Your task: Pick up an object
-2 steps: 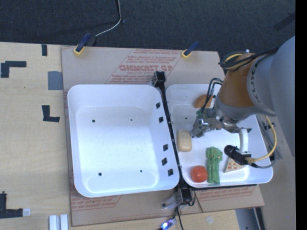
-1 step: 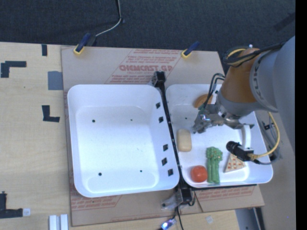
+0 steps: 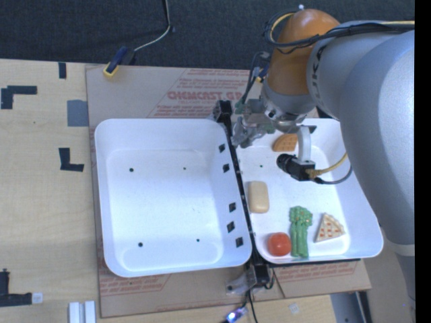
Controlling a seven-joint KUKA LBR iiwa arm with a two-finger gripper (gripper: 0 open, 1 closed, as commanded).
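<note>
The right bin (image 3: 350, 200) holds a pale yellow block (image 3: 258, 197), a red tomato (image 3: 279, 243), a green broccoli stalk (image 3: 300, 231), a pizza slice (image 3: 328, 228) and an orange cracker-like piece (image 3: 285, 142) near the back. My gripper (image 3: 244, 134) hangs over the back left corner of the right bin, close to the divider between the bins. It is just left of the orange piece and apart from it. Nothing shows between its fingers.
The left bin (image 3: 161, 200) lies beside the right one, and black clips run along their shared wall (image 3: 232, 194). The arm's grey body covers the right bin's back right part. A yellow-blue clip with a cable (image 3: 116, 60) lies behind the bins.
</note>
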